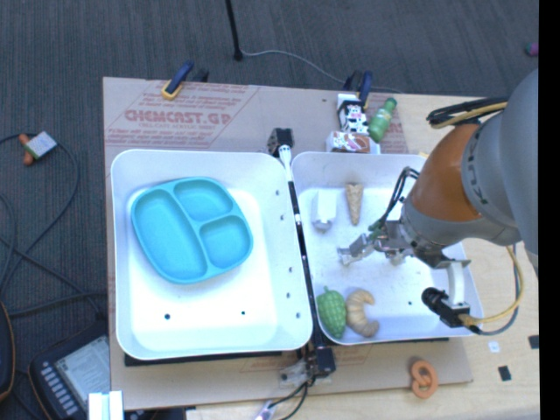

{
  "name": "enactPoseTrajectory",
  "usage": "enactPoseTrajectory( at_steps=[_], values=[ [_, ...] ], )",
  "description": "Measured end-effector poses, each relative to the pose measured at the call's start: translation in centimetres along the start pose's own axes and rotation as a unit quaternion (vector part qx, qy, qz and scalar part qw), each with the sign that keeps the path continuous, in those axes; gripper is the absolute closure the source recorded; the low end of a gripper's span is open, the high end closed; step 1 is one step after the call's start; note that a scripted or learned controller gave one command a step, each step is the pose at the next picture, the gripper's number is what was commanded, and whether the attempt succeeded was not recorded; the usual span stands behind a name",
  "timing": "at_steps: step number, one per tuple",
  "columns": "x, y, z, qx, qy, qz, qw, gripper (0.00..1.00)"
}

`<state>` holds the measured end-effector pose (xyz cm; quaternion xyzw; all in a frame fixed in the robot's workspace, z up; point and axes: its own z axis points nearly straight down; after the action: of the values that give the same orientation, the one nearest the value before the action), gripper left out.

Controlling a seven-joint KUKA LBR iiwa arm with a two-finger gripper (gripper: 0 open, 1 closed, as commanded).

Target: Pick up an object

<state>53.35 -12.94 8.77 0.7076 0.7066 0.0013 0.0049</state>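
- The claw (359,250) hung low in the middle of the right bin (398,320), over bare white floor; whether it was clenched or released I could not tell, and nothing showed in its grip.
- The likely picks lay around it: a cone-shaped pastry (353,201) and a small white block (325,208) toward the far side, a green ridged fruit (332,312) and a tan croissant (361,311) packed together in the near corner.
- Closing where it was would probably have caught nothing but air.
- The fruit and croissant touched each other and sat against the bin's near wall, so a descent there risked clipping the rim or nudging one while taking the other.
- The pastry stood apart with clear floor around it, the easier target in my view.
- The left bin (140,331) held a blue divided plate (192,227); the wall between the bins left little room leftward.
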Motion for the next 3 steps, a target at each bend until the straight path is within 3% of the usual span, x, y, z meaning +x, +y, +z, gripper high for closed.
enactPoseTrajectory(
  at_steps=[1,2,3],
  values=[
    [1.5,-4.7,0.0,-0.001,0.000,0.000,1.0000,0.00],
    [1.4,-4.6,-1.1,-0.002,-0.001,0.000,1.0000,1.00],
    [1.4,-4.6,-1.0,-0.002,-0.001,0.000,1.0000,0.00]
  ],
)
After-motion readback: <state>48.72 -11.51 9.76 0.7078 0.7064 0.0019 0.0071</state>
